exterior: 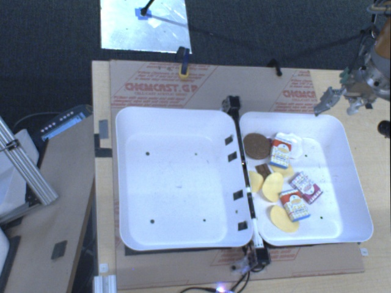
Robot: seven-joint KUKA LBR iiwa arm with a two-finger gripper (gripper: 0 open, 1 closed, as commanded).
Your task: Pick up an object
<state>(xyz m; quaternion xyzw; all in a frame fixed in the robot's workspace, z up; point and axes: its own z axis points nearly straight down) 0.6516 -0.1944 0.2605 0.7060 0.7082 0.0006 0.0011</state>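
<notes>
My gripper (339, 102) hangs at the upper right, above the far edge of the right bin (348, 163). Its two fingers are spread apart with nothing between them. In the right bin's left half lie a brown round cookie (256, 145), a small dark brown piece (263, 170), several yellow chips (273, 187) and three small red, white and blue cartons (281, 152), (305, 187), (294, 204). All of these lie well below and to the left of the gripper.
The left bin (177, 176) adjoins the right bin along a black clip strip (241, 170). Both rest on a cardboard sheet (201, 84). A shiny metal plate (145, 17) lies at the back left. Grey equipment (24, 170) stands at the left edge.
</notes>
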